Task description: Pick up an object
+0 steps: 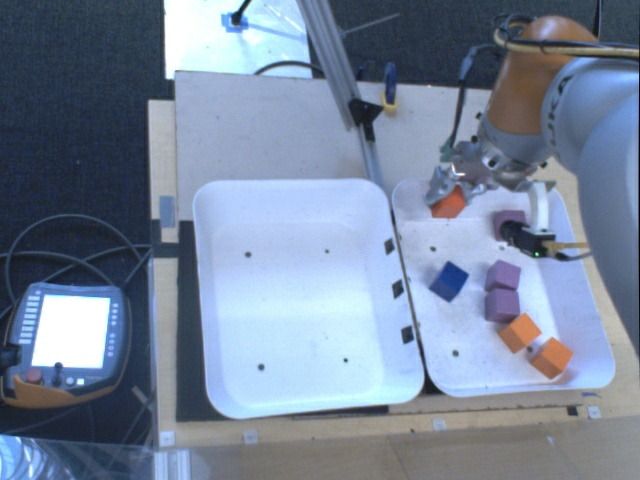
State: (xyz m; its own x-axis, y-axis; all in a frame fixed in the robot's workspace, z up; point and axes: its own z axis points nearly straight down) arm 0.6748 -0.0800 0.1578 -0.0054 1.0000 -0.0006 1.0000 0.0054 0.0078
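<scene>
Orange block [450,205] at the far end of the right bin [600,358] is the likely target, sitting right under the gripper [447,190], touching or nearly so. Whether the pincer is spread, closed or pinching that block I cannot tell; the tips blur into the block's top edge.

Left to right: teach pendant [62,345] off the bench at far left, cables around it. Left bin [300,293], white, just small dark holes in the floor. Slanted metal pole [335,58] crossing above the bins from the top. Then the right bin: blue cube [450,280] near its middle, two purple cubes [502,290] stacked close together just beside it, two orange blocks [535,345] touching at the near right corner, another purple cube [508,222] near the far right wall, partly behind a black fitting on the arm.

Step, judged: grasp phase, gripper down at the block, lift not yet done. Next move calls for a firm close on the block's sides, then a straight rise clear of the bin wall. Block sits close to the far rim, so room for the fingers looks tight; a slip or push against the wall seems possible.

Hidden or unclear: gripper tips, contact with block, block's far side. Arm [580,98] covers the bin's far right corner and is cut off at the right edge. Pendant screen is washed out.
</scene>
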